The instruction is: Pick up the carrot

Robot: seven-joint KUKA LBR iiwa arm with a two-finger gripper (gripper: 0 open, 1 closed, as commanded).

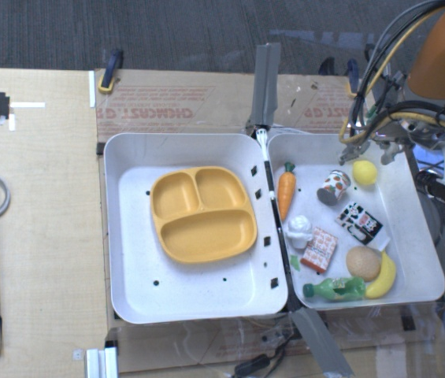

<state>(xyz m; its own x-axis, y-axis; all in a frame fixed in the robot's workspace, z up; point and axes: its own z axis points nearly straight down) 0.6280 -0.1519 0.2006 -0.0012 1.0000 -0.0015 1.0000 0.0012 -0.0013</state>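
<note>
Orange carrot with green top lies untouched; hand state unclear.

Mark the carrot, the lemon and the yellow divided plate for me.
carrot (285,195), camera view, middle of its orange body.
lemon (365,172), camera view, centre of the fruit.
yellow divided plate (206,239), camera view, floor of its large compartment.

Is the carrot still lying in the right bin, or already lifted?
Lying in the bin. The carrot rests flat along the right bin's left wall, green top pointing away from the camera, nothing gripping it.

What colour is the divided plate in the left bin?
Yellow-orange divided plate, seen in the camera view.
</note>
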